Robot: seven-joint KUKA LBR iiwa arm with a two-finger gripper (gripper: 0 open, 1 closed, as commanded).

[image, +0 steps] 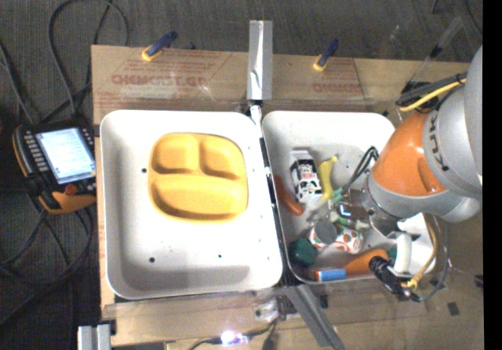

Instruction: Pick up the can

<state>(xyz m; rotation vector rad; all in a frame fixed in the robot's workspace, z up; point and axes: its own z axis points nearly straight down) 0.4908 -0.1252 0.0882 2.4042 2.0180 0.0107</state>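
The can lies on its side in the right bin, near the front, with a grey end facing left and a white and red label. My gripper hangs low over the clutter just above and behind the can, under the orange wrist band. The wrist and cables hide what is directly beneath it. From here I see nothing clearly held.
Around the can lie a white toy, a yellow piece, an orange stick, a dark green object, a blue piece and an orange piece. The left bin holds a yellow divided tray.
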